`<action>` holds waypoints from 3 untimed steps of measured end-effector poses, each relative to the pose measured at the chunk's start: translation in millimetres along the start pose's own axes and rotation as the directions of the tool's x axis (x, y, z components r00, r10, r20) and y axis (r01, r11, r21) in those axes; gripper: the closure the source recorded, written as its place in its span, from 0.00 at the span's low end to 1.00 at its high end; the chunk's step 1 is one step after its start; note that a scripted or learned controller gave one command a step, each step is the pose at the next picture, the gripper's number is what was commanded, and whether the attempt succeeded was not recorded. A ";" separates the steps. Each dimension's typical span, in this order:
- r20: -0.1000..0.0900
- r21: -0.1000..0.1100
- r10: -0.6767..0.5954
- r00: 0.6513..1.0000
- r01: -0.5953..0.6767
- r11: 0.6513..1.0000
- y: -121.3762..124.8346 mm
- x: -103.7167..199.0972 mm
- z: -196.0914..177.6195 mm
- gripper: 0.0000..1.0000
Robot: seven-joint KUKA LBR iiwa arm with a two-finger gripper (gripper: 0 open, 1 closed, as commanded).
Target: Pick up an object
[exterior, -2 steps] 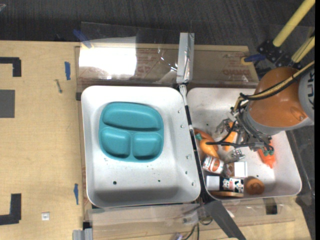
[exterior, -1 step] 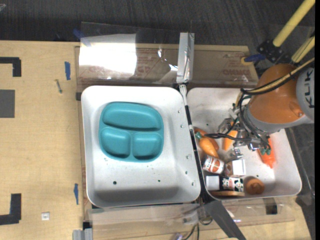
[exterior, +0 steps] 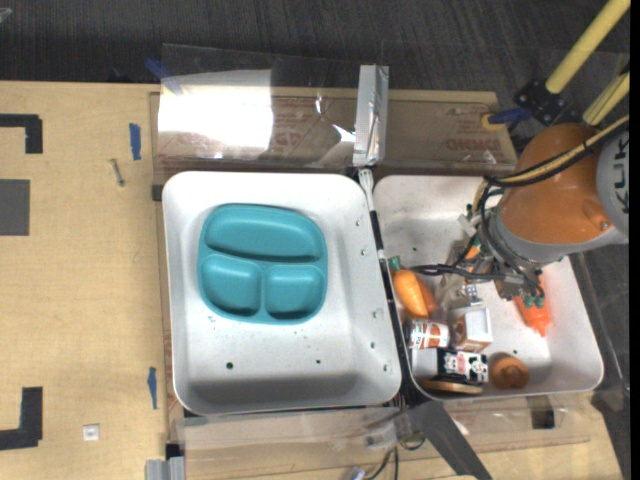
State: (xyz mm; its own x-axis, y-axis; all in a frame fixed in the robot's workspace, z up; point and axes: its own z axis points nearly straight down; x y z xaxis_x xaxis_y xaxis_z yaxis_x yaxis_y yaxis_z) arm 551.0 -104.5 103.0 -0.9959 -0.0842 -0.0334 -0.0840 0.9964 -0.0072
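Carrot [exterior: 412, 293], the orange toy one lying against the divider in the right bin [exterior: 585, 358], looks the likeliest pick: it sits just to the camera-left of the gripper [exterior: 487, 280], which hangs low over the middle of that bin. The wrist's orange band and a tangle of cable cover the jaws from above, so whether they stand wide or narrow I cannot tell, and nothing can be seen between them.

Judging by its shine, the carrot is hollow moulded plastic: light, stiff, not fragile, but smooth and tapered, so it may squirt out of a pinch taken near the tip. Best to close across the thick middle, square to its long axis.

On the far side of the jaws, toward the bin's right wall, lies a second orange-red toy [exterior: 535, 309], similar in shape and probably in feel. Nearer the camera from the jaws are a small carton [exterior: 430, 336], a dark box [exterior: 463, 366] and a brown round piece [exterior: 510, 372], packed close together; the flat-sided boxes would clamp securely but crowd one another. A pale block [exterior: 477, 324] lies just below the gripper.

The left bin [exterior: 190, 348] holds a teal tray [exterior: 264, 260], well apart from the jaws.
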 end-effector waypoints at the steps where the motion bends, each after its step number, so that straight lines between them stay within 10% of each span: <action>1: -0.014 -0.005 -0.070 0.997 0.070 0.998 -38.8 -120.5 -110.3 1.00; 2: -0.024 -0.009 -0.070 0.997 0.070 0.998 -38.1 -118.4 -104.6 0.00; 3: -0.034 -0.014 -0.114 0.993 0.114 0.993 -37.5 -57.6 -7.9 0.00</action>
State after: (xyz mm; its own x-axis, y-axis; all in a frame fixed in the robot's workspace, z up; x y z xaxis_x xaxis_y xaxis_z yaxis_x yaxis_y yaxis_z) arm 611.2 -137.0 113.1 -0.9804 -0.1971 0.0014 -0.1971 0.9804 0.0027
